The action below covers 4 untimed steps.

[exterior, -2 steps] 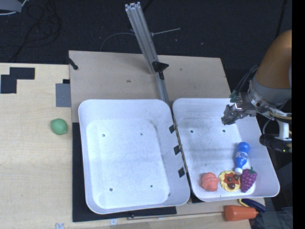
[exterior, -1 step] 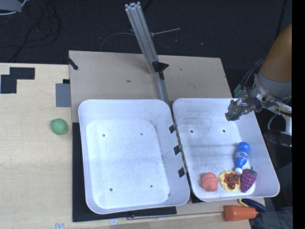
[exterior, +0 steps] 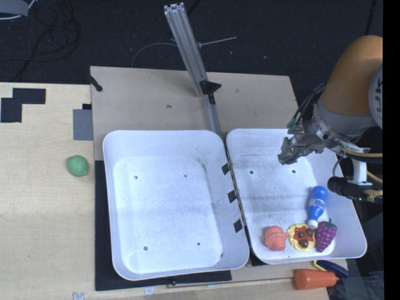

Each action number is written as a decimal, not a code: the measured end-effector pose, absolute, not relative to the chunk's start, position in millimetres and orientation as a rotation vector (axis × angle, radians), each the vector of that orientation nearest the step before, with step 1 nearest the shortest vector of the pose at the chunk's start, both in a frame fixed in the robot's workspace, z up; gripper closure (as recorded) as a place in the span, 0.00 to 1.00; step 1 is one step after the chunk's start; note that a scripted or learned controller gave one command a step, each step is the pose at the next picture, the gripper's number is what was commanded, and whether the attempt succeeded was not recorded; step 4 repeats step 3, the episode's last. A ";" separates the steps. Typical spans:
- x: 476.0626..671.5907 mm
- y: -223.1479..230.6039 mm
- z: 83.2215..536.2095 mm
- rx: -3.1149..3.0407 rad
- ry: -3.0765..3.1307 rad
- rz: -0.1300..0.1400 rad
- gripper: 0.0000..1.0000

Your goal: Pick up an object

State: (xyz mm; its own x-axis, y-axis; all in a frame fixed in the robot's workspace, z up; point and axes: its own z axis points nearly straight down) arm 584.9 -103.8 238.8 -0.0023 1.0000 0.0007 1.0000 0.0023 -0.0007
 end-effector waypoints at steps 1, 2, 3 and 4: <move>569.0 -47.1 244.1 -2.218 -2.225 -0.001 1.00; 552.0 11.2 245.7 -2.216 -2.225 -0.001 1.00; 538.7 58.7 249.5 -2.217 -2.224 0.000 1.00; 538.7 58.7 249.5 -2.217 -2.224 0.000 1.00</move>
